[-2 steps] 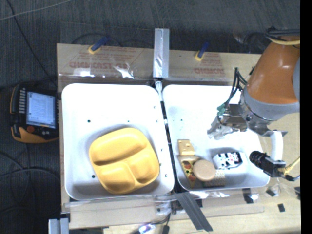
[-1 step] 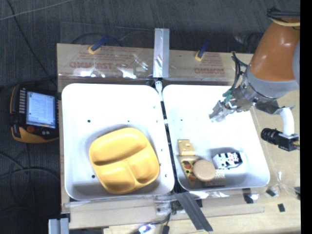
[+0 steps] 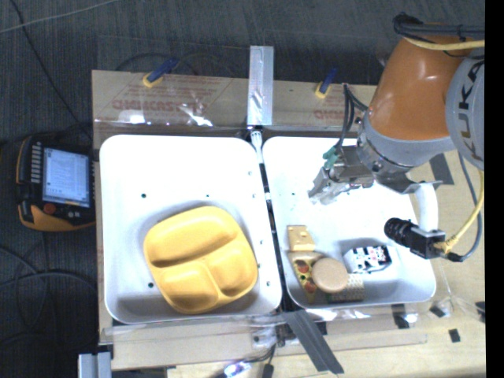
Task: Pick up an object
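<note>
My wrist band (image 3: 421,77) looks like glossy orange plastic. At nine o'clock from it, the yellow tray (image 3: 201,258) looks smooth, matt plastic, lying in a smooth white bin (image 3: 126,179).

Both bins white: left bin (image 3: 126,211), right bin (image 3: 394,211). Yellow divided plate (image 3: 201,258) near left bin's front edge, plain, no pattern. Along right bin's front edge: tan block (image 3: 298,238), round tan-brown disc (image 3: 330,274), multicoloured patterned piece (image 3: 303,272) (red and yellow spots, too small to read), black-and-white patterned object (image 3: 368,258). Arm (image 3: 425,85) orange band over grey; gripper (image 3: 329,181) grey metallic with a greenish bit. Bench back board (image 3: 181,97) brown cardboard with faint red print, blue-and-yellow clamps (image 3: 160,72). Floor dark grey carpet (image 3: 47,53); pendant (image 3: 55,181) black-orange with bluish screen.
</note>
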{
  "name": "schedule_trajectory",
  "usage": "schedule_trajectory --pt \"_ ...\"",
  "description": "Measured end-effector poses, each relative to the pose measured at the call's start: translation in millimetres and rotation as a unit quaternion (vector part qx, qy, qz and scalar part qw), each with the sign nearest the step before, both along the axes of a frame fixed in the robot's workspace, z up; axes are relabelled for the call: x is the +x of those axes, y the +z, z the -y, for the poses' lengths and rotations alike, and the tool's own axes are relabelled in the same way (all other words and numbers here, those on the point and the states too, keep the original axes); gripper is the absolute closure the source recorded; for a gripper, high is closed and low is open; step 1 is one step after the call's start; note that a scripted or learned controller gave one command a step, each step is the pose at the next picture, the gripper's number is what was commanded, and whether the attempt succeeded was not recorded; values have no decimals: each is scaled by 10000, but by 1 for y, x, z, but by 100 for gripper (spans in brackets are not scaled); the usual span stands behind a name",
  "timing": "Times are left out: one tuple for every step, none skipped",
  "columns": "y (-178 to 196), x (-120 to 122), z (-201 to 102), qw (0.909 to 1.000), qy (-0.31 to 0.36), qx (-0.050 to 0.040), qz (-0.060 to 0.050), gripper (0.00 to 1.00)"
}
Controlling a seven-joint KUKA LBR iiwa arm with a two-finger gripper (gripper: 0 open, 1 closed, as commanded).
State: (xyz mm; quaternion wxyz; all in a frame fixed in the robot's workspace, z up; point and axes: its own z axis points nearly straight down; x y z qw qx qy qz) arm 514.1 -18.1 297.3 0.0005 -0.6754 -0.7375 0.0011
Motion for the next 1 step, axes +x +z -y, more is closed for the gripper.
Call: schedule_trajectory --pt "-30 -15 62 9997 248 -4 1 100"
